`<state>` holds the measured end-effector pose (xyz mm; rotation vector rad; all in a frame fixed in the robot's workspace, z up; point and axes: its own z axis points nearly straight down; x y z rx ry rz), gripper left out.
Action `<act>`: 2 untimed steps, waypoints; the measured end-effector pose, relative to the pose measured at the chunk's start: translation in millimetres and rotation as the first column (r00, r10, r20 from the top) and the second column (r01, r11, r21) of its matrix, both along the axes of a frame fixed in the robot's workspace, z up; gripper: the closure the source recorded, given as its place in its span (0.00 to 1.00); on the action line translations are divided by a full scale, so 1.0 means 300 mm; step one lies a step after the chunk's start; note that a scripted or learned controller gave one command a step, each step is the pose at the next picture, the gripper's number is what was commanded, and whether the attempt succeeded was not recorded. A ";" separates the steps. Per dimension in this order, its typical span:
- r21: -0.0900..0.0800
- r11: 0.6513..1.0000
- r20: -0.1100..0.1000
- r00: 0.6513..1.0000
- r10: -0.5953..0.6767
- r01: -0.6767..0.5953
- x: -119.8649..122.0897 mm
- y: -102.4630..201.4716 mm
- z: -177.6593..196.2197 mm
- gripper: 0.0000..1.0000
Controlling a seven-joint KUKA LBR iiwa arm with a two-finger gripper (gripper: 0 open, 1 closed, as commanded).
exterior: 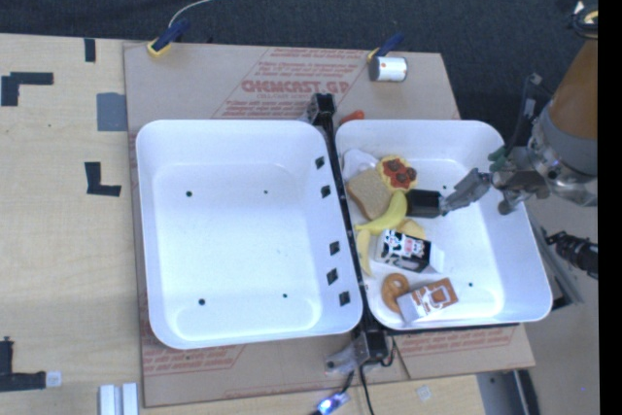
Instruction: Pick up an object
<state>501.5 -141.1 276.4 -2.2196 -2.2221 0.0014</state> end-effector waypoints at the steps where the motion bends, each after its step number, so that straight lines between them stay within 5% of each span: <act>1: 0.000 1.000 -0.009 1.000 -0.008 0.008 -0.031 -0.291 -0.399 0.00; 2: 0.001 1.000 -0.002 1.000 0.001 -0.001 -0.021 -0.272 -0.344 1.00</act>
